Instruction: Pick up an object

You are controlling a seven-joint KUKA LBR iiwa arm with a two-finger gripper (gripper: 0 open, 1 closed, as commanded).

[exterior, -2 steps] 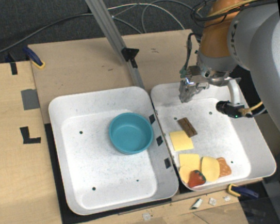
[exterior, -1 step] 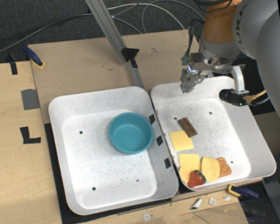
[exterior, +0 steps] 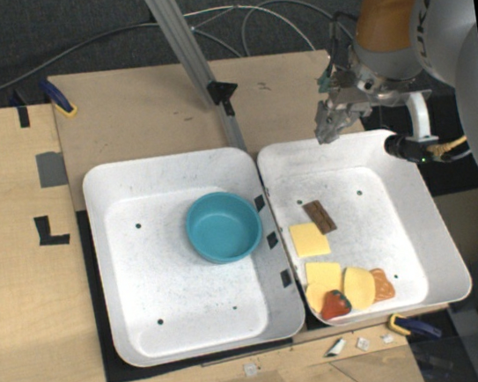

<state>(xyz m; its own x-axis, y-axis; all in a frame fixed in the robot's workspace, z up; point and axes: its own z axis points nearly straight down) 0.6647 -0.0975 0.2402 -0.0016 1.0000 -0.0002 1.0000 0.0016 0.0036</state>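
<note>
A wooden bench (exterior: 18, 263) seen from above at a slant carries two shallow white bins side by side. Black tape marks sit on the bench at far left. A yellow-and-blue clamp (exterior: 58, 97) grips the board's upper left corner, and a grey metal pole (exterior: 193, 59) runs down from the top toward the gap between the bins.

The left bin (exterior: 123, 247) holds a single teal bowl (exterior: 222, 225), round and upright, lying right of the bin's middle, near the wall shared with the other bin.

The right bin (exterior: 401, 206) holds a cluster of small pieces in its lower left part. A dark brown bar (exterior: 317, 215) lies tilted, just above a pale yellow square (exterior: 309, 239). Below these, a second yellow slab (exterior: 323, 273) and a yellow round piece (exterior: 358, 285) overlap, with a red piece (exterior: 333, 304) touching them at the bottom and an orange piece (exterior: 382, 284) at their right. Nothing lies over the cluster.

The arm (exterior: 406, 0), grey with an orange band, enters at upper right. Its gripper (exterior: 332, 127) hangs above the right bin's upper rim, well apart from the cluster and holding nothing. Whether its fingers are apart or together cannot be told. Another clamp (exterior: 410, 325) lies on the bench just below the right bin.
</note>
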